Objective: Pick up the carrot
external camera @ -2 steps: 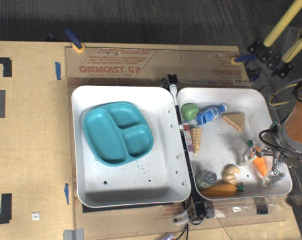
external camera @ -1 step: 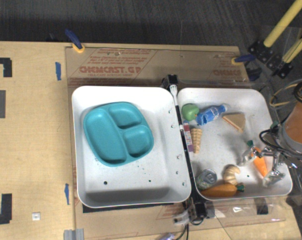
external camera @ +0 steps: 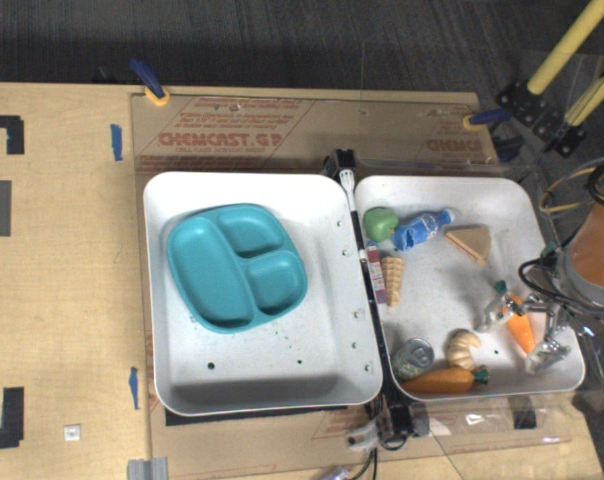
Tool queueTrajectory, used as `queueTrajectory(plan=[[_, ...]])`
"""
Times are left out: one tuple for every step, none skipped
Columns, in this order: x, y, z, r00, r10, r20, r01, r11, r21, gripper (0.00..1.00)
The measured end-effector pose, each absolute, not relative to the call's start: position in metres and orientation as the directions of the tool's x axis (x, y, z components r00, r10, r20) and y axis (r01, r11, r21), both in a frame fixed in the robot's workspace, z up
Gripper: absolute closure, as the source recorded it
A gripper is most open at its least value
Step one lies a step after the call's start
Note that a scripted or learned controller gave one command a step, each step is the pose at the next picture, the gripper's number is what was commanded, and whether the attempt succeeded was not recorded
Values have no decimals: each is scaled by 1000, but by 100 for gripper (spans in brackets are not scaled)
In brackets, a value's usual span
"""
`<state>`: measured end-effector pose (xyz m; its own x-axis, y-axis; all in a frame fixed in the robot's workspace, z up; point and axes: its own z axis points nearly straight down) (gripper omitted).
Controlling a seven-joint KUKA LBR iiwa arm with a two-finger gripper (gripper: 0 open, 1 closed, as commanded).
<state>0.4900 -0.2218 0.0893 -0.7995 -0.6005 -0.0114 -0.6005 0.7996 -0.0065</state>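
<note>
Gripper (external camera: 523, 330) fingers grasp the carrot (external camera: 521, 332) at the right bin's (external camera: 502, 193) near right side

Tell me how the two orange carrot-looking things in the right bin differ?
The big carrot lies flat along the bin's near wall, by the can; the small carrot sits between the pincer's fingers near the right wall. The big one is longer, fatter and darker orange; the small one is short and brighter. Both are orange and in the right bin.
</note>
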Motion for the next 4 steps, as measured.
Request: queueTrajectory(plan=[[490, -222, 89, -800, -601, -11, -600, 800, -7, 0], [490, -222, 89, -800, -601, -11, -600, 800, -7, 0], [493, -219, 89, -466, -884, -12, -884, 467, -12, 0], [487, -152, 91, -634, -773, -10, -773, 634, -16, 0]])
